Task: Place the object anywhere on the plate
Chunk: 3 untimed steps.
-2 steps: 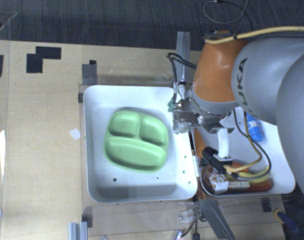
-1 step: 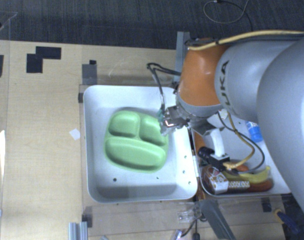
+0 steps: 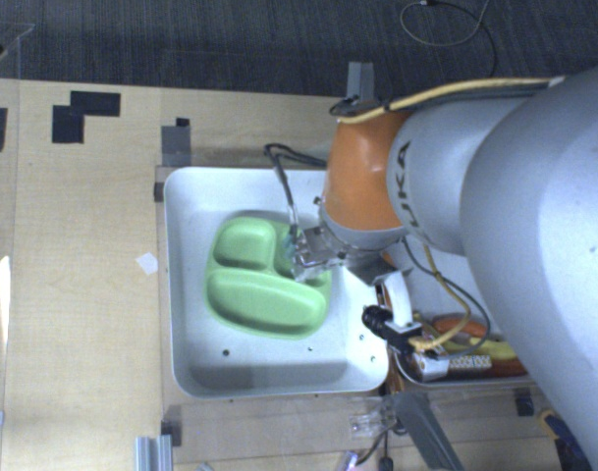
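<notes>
**Occlusions and Frame Limits**

The gripper [image 3: 303, 253] sits at the green plate's [image 3: 264, 287] right rim; its fingers are too small and blurred to resolve, and their state cannot be determined. The plate section directly beneath the gripper is covered by it. Right of the gripper, the arm [image 3: 495, 184] hides most of the second bin [image 3: 456, 366]; only a strip of that bin shows below and right of the gripper, holding orange and dark items [image 3: 470, 346] too obscured to identify. The arm itself is cut off by the right edge and the bottom edge. The near bin's [image 3: 190, 273] right wall, beside the gripper, is partly masked by the wrist and cabling.
</notes>
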Each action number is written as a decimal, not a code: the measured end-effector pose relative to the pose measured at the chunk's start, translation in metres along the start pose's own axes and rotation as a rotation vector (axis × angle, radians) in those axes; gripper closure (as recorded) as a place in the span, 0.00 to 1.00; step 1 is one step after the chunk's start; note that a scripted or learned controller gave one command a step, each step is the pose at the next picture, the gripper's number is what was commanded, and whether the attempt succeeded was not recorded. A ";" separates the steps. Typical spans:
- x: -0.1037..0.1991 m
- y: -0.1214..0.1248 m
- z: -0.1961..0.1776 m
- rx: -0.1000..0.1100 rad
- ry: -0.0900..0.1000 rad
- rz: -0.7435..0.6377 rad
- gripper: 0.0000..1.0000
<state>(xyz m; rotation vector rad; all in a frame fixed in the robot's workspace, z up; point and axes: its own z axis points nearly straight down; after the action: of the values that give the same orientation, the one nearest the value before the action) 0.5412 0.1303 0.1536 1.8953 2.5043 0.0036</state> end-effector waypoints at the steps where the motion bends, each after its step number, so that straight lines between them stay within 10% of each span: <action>1: -0.002 0.018 0.016 -0.002 0.000 -0.115 1.00; 3: 0.013 0.123 0.048 -0.026 -0.011 -0.344 1.00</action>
<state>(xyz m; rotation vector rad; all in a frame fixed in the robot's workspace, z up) 0.6566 0.1760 0.1061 1.4279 2.7699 0.0251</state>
